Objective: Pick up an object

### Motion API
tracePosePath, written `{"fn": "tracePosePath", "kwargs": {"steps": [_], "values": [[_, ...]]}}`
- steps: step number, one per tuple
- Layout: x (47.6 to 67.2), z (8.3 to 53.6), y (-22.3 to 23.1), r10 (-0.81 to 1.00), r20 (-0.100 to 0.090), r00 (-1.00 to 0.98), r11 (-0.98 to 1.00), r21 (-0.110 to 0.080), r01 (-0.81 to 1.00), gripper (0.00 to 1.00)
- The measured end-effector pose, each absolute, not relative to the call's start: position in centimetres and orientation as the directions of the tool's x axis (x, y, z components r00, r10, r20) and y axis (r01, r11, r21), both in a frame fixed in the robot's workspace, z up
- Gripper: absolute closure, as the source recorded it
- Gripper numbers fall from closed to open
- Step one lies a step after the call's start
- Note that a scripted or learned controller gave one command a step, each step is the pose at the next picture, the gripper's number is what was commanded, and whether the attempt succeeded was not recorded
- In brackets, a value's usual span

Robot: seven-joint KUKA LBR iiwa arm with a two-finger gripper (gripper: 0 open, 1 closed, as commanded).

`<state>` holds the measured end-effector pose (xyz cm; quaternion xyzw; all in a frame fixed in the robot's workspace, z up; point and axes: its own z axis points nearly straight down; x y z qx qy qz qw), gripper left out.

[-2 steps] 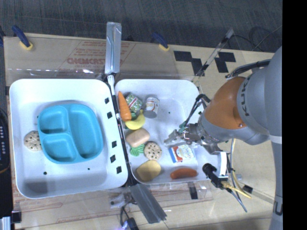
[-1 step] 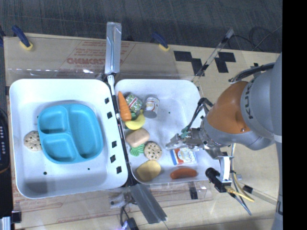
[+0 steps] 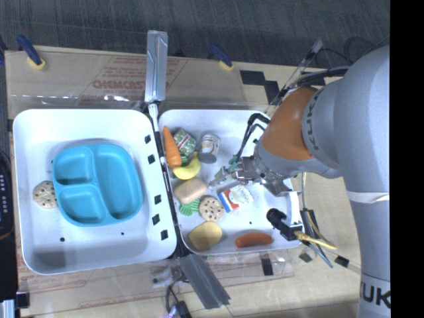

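Jaws: cannot tell how far apart; gripper [image 3: 228,172] low in right bin [image 3: 291,244], just above small carton [image 3: 235,197], beside cookie [image 3: 211,208].

The surface [image 3: 199,68] bears two white bins: the left bin [image 3: 26,171] touches the right bin [image 3: 199,119] along a shared edge.

Partial letters "UK" show on the arm [image 3: 373,295].

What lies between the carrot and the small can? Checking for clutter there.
A green packet lies between the carrot and the small can in the camera view.
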<state>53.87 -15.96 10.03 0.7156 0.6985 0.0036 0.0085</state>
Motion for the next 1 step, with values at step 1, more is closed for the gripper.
{"fn": "tracePosePath", "kwargs": {"steps": [1], "values": [[50.23,10.06,-15.62,0.985,-0.012,-0.174,0.174,0.023,0.985,0.0]]}}
